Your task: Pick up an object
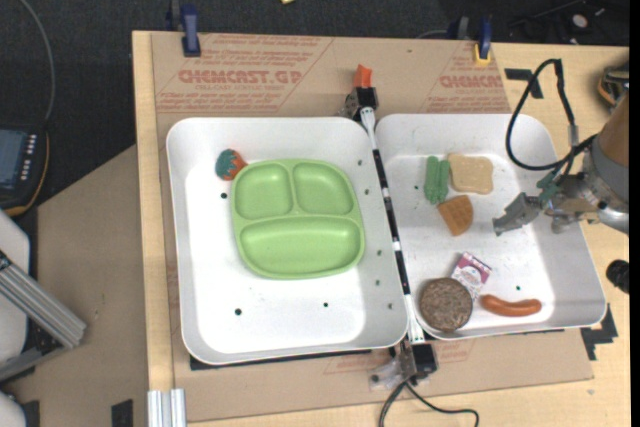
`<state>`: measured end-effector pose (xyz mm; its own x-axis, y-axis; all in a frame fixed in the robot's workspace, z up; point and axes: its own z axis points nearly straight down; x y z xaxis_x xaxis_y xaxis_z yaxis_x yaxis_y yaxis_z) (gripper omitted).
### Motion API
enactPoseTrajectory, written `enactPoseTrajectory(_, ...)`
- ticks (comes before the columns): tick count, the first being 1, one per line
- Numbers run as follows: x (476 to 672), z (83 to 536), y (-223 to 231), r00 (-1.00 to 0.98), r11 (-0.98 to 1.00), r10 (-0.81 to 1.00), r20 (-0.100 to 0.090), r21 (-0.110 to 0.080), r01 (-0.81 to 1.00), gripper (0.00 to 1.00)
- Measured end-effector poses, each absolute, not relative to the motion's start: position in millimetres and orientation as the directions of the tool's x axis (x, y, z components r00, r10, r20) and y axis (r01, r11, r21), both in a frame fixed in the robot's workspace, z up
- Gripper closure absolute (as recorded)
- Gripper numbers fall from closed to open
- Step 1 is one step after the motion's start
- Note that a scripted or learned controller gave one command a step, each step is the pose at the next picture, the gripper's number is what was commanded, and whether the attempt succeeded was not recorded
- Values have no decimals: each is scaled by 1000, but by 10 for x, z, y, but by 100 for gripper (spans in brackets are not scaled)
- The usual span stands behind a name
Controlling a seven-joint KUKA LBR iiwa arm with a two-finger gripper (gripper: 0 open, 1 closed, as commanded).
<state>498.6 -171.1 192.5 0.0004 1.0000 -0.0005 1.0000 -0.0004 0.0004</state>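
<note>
My gripper [514,214] hangs over the right side of the right bin [570,260], reaching in from the right. It is right of an orange wedge [456,213] and above a pink and white packet [471,269]. Nothing shows in its grasp. Further back lie a green piece [436,179] and a tan bread slice [471,174], side by side. Near the bin's front edge sit a brown round disc [445,303] and a red sausage [511,306].
The left bin [200,295] holds a green divided plate [296,217] and a small red and teal object [230,164] at its back left corner. A black cable [525,105] loops over the right bin's back right corner. A divider rail [385,205] separates the bins.
</note>
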Motion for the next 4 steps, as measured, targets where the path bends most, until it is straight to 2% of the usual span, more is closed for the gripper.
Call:
enactPoseTrajectory(1, 5430, 1148, -1512, -4, 4, 1000, 3, -6, 1000, 0)
enactPoseTrajectory(2, 5997, 828, -1332, -5, 5, 1000, -2, 4, 1000, 0)
enactPoseTrajectory(3, 5709, 844, -1048, -2, 2, 1000, 2, -4, 1000, 0)
enactPoseTrajectory(4, 5725, 949, -1064, 0, 0, 1000, 0, 1, 1000, 100)
